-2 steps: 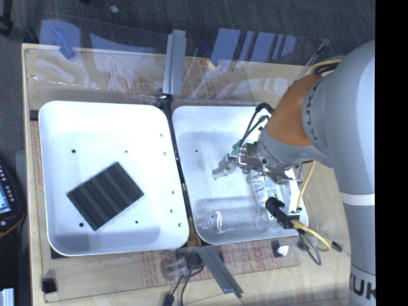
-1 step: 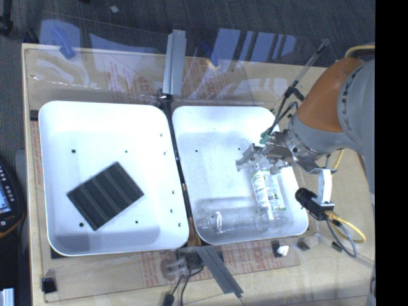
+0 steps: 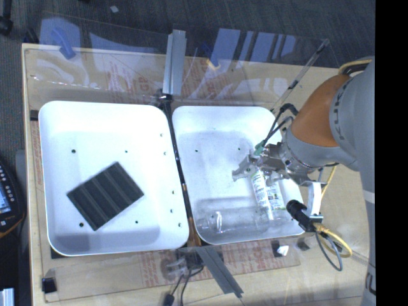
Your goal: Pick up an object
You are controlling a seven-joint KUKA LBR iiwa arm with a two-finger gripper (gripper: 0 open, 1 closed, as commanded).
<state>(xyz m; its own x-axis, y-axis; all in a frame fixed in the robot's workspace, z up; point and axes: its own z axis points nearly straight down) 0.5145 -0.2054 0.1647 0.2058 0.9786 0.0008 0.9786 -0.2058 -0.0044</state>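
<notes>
Tool [image 3: 262, 166] hovering over white labelled bottle [image 3: 261, 195] in right bin [image 3: 210, 123]; grip state unclear. Centering on bottle, avoiding clear bottle [image 3: 233, 218] nearby.

A pale wooden counter [image 3: 95, 75] is filling most of the view, carrying two white bins [image 3: 48, 171] side by side. Beyond the counter's far edge, dark grey carpeted floor [image 3: 191, 5] is showing (its weave looking fine and even). A clear sheet [image 3: 255, 50] is standing along that far edge, catching bluish reflections.
</notes>
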